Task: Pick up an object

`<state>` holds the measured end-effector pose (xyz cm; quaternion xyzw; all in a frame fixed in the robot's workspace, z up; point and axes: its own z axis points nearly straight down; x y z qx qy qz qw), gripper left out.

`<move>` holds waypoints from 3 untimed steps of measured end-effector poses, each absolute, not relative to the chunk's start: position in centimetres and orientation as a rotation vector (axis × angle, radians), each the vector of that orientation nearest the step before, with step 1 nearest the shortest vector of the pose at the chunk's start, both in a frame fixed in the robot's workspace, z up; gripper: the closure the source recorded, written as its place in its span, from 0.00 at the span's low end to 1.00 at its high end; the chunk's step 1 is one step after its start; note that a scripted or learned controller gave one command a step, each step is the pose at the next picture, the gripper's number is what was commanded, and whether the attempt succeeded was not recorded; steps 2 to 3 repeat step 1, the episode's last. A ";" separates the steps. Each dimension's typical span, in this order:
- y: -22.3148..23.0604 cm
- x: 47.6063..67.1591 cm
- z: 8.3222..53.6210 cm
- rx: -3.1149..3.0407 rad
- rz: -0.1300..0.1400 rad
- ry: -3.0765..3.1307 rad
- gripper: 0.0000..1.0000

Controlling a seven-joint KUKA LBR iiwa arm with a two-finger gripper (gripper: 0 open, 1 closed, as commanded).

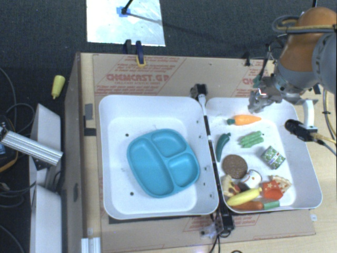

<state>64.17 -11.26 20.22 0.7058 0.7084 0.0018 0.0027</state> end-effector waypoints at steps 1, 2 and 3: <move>-11.3 64.1 20.1 2.215 0.003 2.223 0.00; -11.3 64.1 20.1 2.215 0.003 2.223 0.00; -11.3 64.1 20.1 2.215 0.003 2.223 0.00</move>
